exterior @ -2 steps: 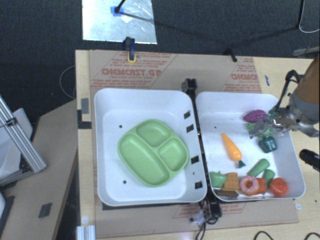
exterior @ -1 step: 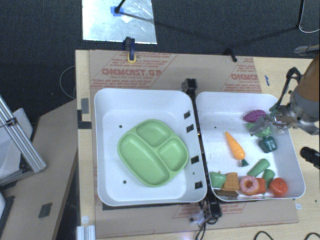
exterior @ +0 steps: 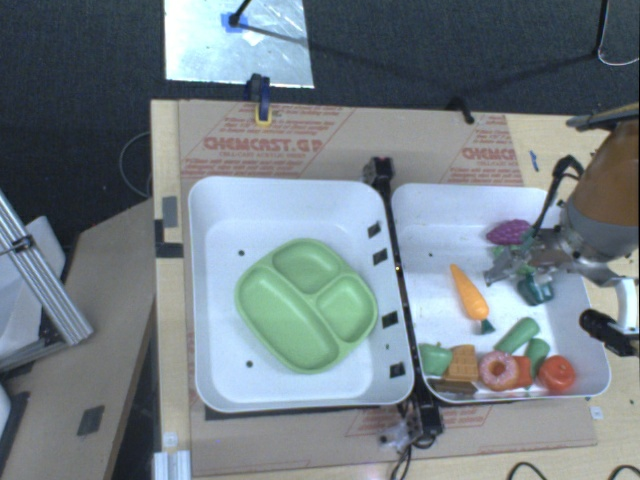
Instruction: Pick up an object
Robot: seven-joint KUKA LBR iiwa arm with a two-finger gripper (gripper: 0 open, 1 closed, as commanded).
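Left bin (exterior: 215, 268) holds a green divided plate (exterior: 306, 304), lying flat near the middle, three compartments. Divider clips run between the two bins. Right bin (exterior: 440, 218) has the toy food: orange carrot (exterior: 468, 293) lying alone mid-bin, tip pointing up-left; purple grapes (exterior: 509, 232) near the far wall. Along the near wall, clustered: green piece (exterior: 433, 357) in the left corner, tan cracker (exterior: 462, 361) touching it, pink donut (exterior: 497, 369), two green pods (exterior: 520, 336) just above it, red tomato (exterior: 557, 371) toward the right corner. Pincer (exterior: 520, 273) sits low over the right bin, right of the carrot and below the grapes, apart from both. Can't tell how its jaws stand, too cluttered. Arm (exterior: 605, 203) enters from the right, above the surface (exterior: 330, 138).
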